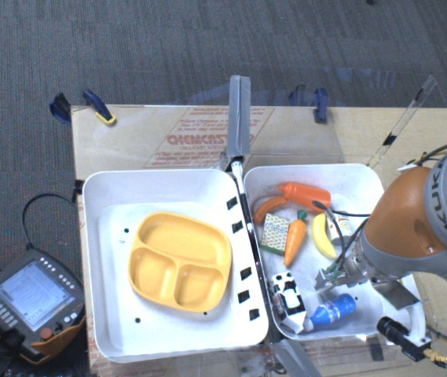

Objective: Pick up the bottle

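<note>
Nearest you, at the front edge of the right bin, the bottle lies on its side, blue with a white cap end pointing left, beside a small black-and-white item. Just above it you see the gripper; whether its fingers are open or closed you cannot tell from here. Farther back sit a carrot, a banana and an orange-red toy. In the left bin rests a yellow divided plate.

Glossy plastic bottle; smooth yellow plastic tray; white bins.
</note>
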Motion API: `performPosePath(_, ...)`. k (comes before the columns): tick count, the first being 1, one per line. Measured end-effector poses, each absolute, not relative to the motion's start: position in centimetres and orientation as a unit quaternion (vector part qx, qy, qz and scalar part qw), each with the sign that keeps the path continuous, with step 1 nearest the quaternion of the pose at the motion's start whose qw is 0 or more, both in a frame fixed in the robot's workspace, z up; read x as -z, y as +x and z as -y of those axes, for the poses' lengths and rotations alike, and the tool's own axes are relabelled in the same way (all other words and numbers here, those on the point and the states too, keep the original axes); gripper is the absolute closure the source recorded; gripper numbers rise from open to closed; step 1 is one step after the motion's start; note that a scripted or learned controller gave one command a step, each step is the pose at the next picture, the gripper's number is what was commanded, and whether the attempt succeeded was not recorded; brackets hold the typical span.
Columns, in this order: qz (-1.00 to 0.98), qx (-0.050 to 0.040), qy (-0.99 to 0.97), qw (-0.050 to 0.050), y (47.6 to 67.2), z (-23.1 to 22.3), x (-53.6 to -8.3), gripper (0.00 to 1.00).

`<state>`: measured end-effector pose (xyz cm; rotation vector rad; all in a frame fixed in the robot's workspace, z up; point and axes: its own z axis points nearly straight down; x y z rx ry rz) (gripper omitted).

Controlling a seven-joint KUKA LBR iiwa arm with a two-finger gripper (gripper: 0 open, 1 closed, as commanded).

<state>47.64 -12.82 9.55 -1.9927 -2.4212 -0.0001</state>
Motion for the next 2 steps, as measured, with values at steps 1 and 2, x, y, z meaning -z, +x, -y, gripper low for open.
performPosePath(1, 0.772, 0.0000, -0.636, 0.003, 47.64, 12.83, -9.55, 0.00)
performPosePath(2, 0.773, 0.0004, -0.635, 0.003, 47.74, 12.72, -10.42, 1.00)
